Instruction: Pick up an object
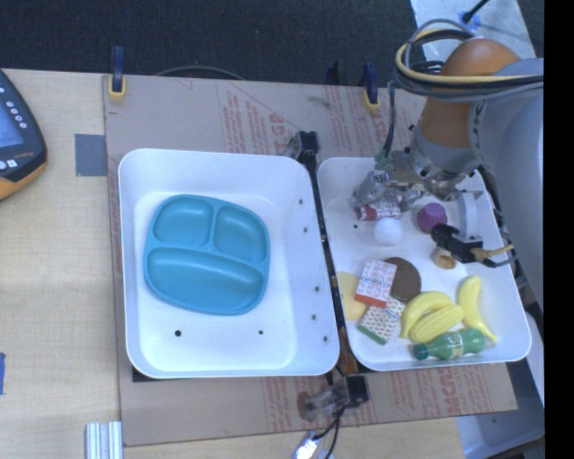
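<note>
Green bottle point(447, 348) at 5 o'clock of rt bin point(517, 338); hand point(390, 195) at 12 o'clock over white ball point(388, 230), grip state can't tell.

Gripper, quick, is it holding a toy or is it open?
Gripper: down in the right bin, just above the white ball; whether it is open, shut or holding anything cannot be told from this view.
</note>
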`<state>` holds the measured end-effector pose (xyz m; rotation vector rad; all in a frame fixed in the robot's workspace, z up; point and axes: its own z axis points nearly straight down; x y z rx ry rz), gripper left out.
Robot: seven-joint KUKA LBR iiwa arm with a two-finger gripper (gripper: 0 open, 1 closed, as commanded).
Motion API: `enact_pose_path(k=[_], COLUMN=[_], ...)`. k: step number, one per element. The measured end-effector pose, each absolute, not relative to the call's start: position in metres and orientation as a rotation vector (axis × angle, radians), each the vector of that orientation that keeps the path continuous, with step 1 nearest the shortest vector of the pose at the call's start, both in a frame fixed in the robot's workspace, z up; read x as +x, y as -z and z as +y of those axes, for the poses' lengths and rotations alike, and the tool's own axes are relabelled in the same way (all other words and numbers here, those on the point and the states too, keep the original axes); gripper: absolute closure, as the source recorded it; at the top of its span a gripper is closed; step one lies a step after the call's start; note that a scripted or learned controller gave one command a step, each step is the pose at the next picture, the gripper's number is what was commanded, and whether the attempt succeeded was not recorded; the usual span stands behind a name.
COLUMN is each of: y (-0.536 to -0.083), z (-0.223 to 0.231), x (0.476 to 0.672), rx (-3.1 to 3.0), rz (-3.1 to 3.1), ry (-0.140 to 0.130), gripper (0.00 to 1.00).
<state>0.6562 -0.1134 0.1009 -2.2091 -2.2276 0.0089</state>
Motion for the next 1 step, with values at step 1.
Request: enact_pose_path(k=[1], y=[-0.1969], z=[-0.0517], x=[0.6072], rx=[-2.211], rz=[-2.23], ry=[0.003], gripper=[1.0])
